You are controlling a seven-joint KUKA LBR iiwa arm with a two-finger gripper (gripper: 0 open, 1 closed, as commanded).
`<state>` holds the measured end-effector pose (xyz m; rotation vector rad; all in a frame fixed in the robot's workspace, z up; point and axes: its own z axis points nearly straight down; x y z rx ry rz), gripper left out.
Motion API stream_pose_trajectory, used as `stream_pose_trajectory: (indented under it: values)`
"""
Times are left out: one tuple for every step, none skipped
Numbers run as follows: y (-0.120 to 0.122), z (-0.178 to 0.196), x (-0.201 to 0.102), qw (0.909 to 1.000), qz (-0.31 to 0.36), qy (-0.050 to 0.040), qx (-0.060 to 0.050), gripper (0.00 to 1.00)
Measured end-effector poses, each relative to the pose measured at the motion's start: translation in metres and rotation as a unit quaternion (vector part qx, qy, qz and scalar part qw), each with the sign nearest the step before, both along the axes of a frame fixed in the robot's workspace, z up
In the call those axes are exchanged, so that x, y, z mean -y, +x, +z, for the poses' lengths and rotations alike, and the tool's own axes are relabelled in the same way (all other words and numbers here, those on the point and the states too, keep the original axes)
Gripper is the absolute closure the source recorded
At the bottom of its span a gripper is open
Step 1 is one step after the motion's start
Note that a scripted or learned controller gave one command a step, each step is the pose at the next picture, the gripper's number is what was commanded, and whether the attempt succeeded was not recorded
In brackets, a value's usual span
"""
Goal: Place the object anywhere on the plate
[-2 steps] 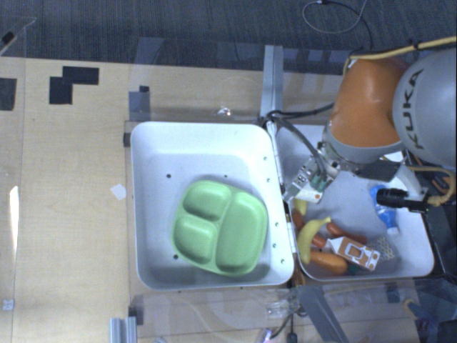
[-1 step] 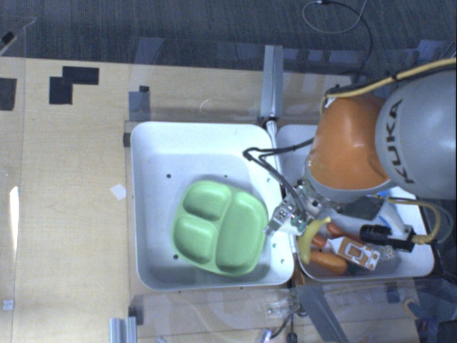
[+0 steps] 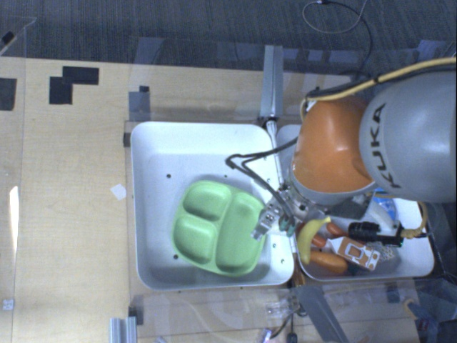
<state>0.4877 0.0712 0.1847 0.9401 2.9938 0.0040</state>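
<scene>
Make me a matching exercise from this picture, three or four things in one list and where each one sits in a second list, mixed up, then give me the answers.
Things:
1. green plate
2. banana
3. gripper
4. orange band

Places:
A. in the right bin, near its left wall
B. on the arm, above the wrist
C. lying in the left bin
D. over the right edge of the plate

Pairs: 1-C, 2-A, 3-D, 4-B
</scene>
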Motion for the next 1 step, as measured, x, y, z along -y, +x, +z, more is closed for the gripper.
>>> stream_pose_trajectory:
  values:
    - [0.0368, 0.0024, -0.0566, 0.9943, 0.106, 0.0, 0.001, 1.0]
